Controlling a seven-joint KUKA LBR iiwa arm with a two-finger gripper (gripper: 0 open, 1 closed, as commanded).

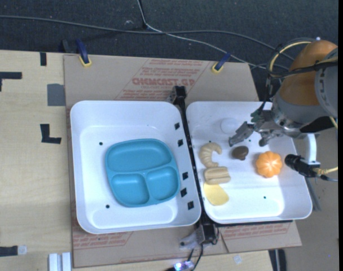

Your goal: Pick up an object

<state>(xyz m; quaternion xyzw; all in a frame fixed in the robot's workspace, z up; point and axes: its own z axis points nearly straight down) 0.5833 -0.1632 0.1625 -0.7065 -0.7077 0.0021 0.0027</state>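
My gripper (251, 138) hangs over the right bin (247, 208), its two fingers spread open with nothing between them. Just below the fingertips lies a small brown lump (240, 152). An orange fruit (268, 164) sits to the right of it. A pale croissant (210, 152) lies near the bin's left wall, with a tan bread roll (217, 175) below it and a flat yellow piece (216, 195) lower still. A faint white object (228, 126) rests near the bin's back.
The left bin (84, 129) holds a blue divided plate (141, 171). A black divider (184, 151) runs between the bins. Cables (160, 30) cross the dark floor behind the bench. The arm's orange band (307, 72) stands at the right.
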